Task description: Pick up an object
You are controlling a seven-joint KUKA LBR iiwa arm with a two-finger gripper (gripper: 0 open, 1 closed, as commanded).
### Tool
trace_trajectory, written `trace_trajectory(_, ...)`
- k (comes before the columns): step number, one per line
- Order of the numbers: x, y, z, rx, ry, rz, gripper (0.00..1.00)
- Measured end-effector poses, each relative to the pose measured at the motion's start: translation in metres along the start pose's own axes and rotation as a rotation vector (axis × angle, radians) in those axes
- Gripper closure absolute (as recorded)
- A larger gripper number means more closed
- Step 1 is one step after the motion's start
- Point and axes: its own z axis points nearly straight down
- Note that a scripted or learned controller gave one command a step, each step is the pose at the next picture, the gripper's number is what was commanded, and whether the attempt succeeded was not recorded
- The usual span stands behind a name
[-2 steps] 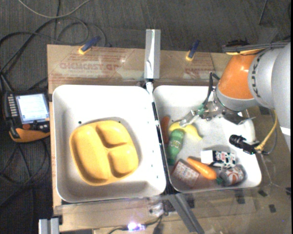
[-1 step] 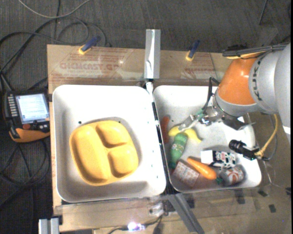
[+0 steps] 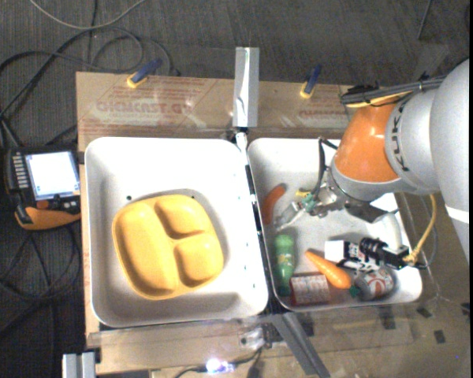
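Diagonally, the carrot [image 3: 329, 268] lies, tip pointing upper-left.

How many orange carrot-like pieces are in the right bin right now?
2: one carrot lies near the front, beside the green bottle; a second sits by the left wall. The arm may hide more.

yellow tray [image 3: 169, 245] | white bins [image 3: 102, 172] | orange carrot [image 3: 329, 268] | green bottle [image 3: 284, 256] | grey/orange arm [image 3: 394, 144]
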Motion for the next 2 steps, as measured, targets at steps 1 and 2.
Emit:
trace_trajectory(1, -0.0009, 0.0005, -0.0097, -0.002, 0.003, 0.004, 1.0)
trace_trajectory(2, -0.0007, 0.0005, -0.0097, -0.002, 0.003, 0.004, 0.0)
